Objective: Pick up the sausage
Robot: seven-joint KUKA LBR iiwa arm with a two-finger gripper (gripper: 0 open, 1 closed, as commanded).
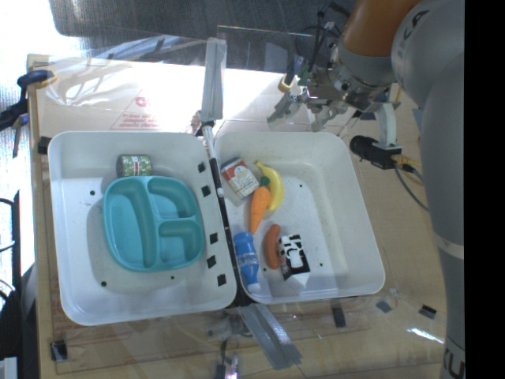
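Observation:
The sausage (272, 245), a short reddish-brown roll, lies in the right bin (347, 212) near its front left. It rests between a blue bottle (246, 259) and a black-and-white carton (293, 257). My gripper (301, 115) hangs above the far rim of the right bin, well behind the sausage. Its fingers are spread open, and nothing is between them.
An orange carrot (259, 208), a yellow banana (272, 184) and a small labelled pack (238, 178) lie just behind the sausage. The left bin (71, 212) holds a teal divided plate (154, 221) and a green can (135, 165). The right half of the right bin is bare.

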